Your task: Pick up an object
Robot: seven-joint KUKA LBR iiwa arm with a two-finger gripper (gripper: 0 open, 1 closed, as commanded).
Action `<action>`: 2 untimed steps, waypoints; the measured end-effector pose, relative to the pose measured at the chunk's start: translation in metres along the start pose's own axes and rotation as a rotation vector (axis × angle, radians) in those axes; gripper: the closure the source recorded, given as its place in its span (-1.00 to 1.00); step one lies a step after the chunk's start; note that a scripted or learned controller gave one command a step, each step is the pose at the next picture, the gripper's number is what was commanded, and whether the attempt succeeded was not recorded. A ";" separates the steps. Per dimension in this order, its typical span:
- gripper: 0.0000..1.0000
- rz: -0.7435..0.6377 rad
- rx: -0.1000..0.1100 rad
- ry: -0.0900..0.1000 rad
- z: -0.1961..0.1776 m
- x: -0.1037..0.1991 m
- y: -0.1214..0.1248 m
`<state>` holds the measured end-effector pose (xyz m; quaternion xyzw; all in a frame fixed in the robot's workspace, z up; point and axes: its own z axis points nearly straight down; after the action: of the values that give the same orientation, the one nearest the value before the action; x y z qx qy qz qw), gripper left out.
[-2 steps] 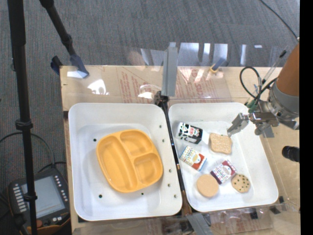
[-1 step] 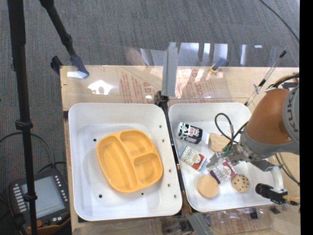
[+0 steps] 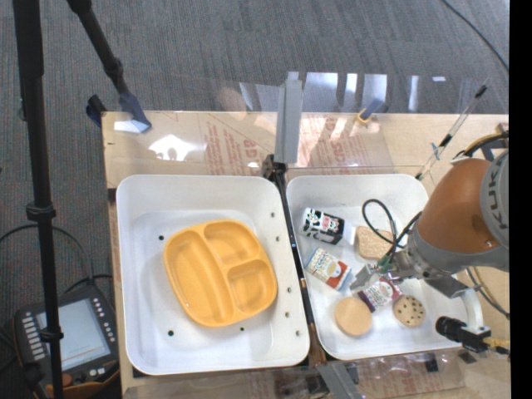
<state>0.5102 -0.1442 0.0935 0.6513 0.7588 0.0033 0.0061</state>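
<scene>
In the right shallow white bin, nearest the camera, lie a round tan disc and a speckled brown cookie. Just beyond them the grey two-finger gripper sits over a small pink-and-white packet, partly covering it; whether the fingers grip it cannot be made out. Farther back lie a red-and-white carton, a beige cracker and a black-and-white cow-patterned carton. The left shallow white bin holds a yellow divided plastic plate.

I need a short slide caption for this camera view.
KUKA gripper low in the right bin among small food items; yellow divided plate in the left bin.
</scene>
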 end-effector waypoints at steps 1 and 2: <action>1.00 0.008 -0.002 0.001 -0.010 -0.002 0.000; -1.00 0.008 -0.001 0.001 -0.010 -0.002 0.000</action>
<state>0.5108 -0.1463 0.1035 0.6542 0.7563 0.0043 0.0059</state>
